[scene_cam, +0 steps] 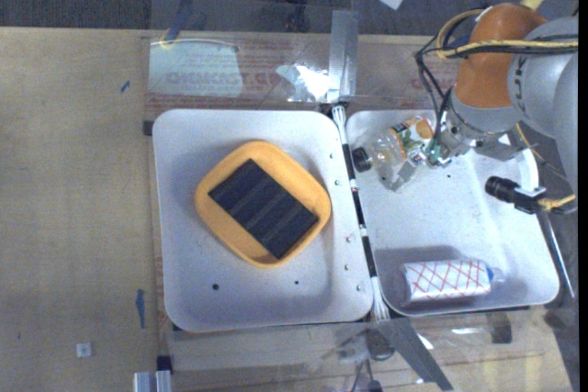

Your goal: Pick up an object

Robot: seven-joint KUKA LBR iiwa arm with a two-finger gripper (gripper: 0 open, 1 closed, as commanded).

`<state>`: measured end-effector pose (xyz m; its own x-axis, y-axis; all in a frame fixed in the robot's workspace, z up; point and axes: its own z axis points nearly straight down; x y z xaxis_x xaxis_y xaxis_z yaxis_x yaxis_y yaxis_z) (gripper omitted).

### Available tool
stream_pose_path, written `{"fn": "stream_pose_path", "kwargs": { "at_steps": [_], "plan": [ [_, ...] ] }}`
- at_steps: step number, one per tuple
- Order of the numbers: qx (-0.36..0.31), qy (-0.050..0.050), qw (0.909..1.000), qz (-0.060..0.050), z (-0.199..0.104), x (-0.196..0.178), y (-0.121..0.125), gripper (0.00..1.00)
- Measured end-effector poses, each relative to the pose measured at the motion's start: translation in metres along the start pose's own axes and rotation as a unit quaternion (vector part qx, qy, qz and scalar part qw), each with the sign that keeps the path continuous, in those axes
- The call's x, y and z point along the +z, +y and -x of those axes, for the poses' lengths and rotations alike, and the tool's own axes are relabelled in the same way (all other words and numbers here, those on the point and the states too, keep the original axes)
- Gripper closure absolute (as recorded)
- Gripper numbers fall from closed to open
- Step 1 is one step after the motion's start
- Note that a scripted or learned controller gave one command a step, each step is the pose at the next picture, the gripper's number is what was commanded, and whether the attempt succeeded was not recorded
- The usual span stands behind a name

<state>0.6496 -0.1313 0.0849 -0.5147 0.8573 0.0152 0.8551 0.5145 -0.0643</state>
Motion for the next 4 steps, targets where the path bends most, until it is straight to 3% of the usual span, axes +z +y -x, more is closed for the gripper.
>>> {"fn": "stream_pose_path", "kwargs": {
  "at_steps": [1, 2, 3, 4],
  "plan": [
    [0.212, 0.004, 0.9773, 0.008, -0.012, -0.001, 0.012, 0.0],
    [0.29, 0.001, 0.9564, 0.033, 0.007, -0.098, 0.009, 0.0],
    [0.261, -0.001, 0.9646, 0.034, 0.026, -0.15, -0.006, 0.0],
    [0.252, 0.0, 0.967, 0.034, -0.01, -0.003, -0.021, 0.0]
  ]
}}
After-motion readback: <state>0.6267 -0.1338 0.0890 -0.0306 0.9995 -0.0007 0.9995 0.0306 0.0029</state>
